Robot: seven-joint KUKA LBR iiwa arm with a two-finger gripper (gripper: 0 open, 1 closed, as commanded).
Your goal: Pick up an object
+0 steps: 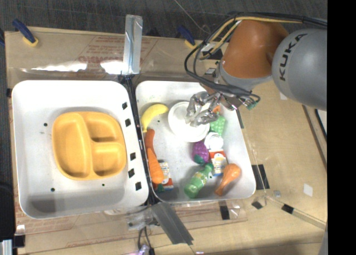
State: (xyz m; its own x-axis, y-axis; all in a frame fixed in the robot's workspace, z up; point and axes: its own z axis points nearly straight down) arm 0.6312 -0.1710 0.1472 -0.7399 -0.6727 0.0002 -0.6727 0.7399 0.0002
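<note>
White cup (181, 119) lies directly beneath fingers (201, 110).

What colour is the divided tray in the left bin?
Yellow; the tray shows plainly in the camera view.

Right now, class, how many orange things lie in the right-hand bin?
2. A carrot lies along the right bin's left wall. A second orange toy lies near the front right corner. Others may be hidden under the gripper.
</note>
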